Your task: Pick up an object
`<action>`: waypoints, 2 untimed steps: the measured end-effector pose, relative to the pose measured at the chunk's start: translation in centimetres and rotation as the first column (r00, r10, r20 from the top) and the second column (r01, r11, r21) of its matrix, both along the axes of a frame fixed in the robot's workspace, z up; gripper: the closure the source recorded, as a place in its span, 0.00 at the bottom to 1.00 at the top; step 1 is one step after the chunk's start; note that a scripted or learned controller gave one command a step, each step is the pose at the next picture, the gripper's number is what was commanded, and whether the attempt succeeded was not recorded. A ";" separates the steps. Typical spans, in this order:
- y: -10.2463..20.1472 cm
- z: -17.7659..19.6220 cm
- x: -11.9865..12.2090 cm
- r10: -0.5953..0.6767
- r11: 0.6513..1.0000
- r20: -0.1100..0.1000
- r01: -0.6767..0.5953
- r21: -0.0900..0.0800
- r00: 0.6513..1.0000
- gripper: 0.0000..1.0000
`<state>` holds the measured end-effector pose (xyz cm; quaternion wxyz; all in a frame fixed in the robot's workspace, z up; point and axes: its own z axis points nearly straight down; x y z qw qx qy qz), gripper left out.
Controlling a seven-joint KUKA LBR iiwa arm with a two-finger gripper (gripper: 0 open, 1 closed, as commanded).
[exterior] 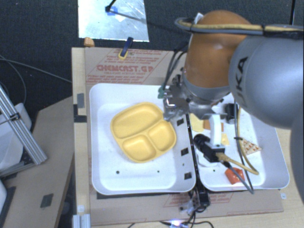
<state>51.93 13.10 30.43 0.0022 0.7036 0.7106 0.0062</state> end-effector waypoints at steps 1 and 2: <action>0.7 -7.4 9.6 -0.005 1.000 -0.010 0.005 -0.007 1.000 1.00; -3.8 -9.8 7.5 -0.013 1.000 -0.014 0.013 -0.007 1.000 1.00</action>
